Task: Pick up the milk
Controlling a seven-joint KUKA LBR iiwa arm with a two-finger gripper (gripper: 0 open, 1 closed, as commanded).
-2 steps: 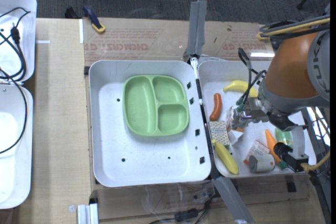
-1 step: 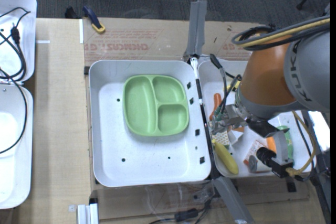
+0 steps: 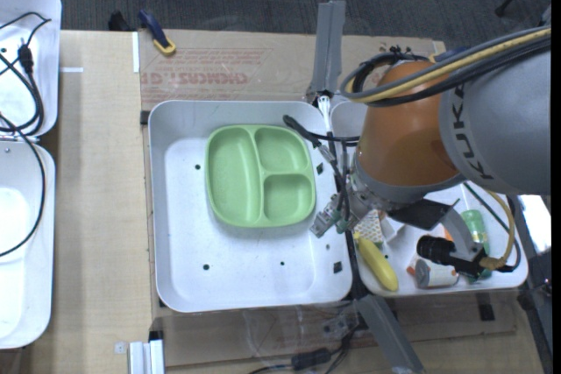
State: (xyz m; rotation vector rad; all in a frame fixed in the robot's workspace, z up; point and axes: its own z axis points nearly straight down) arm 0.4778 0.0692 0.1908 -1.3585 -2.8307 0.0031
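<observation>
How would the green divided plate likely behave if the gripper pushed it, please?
Probably slides rather than tips: the green plate lies flat on the smooth floor of the left bin. It looks like rigid moulded plastic, so likely light and stiff.

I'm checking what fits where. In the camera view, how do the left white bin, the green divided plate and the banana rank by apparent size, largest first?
1. Left white bin, by far the largest.
2. Green divided plate, lying inside that bin.
3. Banana, in the right bin; the arm partly hides it, but it looks clearly smallest.
</observation>
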